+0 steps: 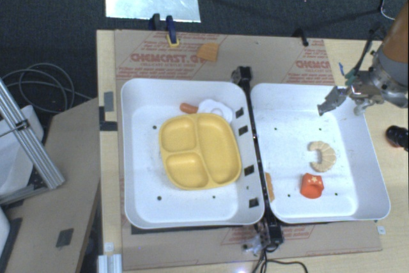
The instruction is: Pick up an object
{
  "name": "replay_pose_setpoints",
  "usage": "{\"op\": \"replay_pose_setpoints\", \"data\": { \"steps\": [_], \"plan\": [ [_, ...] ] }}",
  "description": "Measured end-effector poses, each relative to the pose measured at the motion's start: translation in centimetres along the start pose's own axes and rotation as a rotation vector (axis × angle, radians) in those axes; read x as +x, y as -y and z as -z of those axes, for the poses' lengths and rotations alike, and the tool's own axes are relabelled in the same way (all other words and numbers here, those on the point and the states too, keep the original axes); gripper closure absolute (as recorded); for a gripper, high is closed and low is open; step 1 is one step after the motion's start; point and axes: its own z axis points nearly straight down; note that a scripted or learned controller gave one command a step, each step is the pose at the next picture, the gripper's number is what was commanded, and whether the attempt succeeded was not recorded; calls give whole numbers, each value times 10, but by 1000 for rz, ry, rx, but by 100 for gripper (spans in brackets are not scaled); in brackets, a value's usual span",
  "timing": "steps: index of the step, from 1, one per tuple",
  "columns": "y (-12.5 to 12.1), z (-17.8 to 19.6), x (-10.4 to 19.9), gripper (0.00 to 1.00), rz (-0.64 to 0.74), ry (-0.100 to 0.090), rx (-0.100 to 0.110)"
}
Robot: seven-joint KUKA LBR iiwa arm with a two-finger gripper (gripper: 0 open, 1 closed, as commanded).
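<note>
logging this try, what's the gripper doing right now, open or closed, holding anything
Gripper: open, nothing between its fingers, above the right bin.

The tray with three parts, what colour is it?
Yellow. The tray lies in the left bin, seen in the camera view.

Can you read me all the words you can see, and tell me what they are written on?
"CHEMCAST" in red, on the brown board behind the left bin.
More red print on the same board behind the right bin: looks like the same word, but too blurred to read for sure.
Faint red print on the board's front edge, under the bins: too small to read.
No words on the yellow tray or the bins.
</note>
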Motion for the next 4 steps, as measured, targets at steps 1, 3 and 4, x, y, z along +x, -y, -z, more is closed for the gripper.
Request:
{"op": "replay_pose_setpoints", "data": {
  "steps": [1, 3, 4],
  "plan": [
    [46, -128, -50, 0, -8, -2, 12],
    [32, -154, -47, 100, -1, 1, -3],
    [1, -165, 21, 100, 8, -2, -2]
  ]
}}
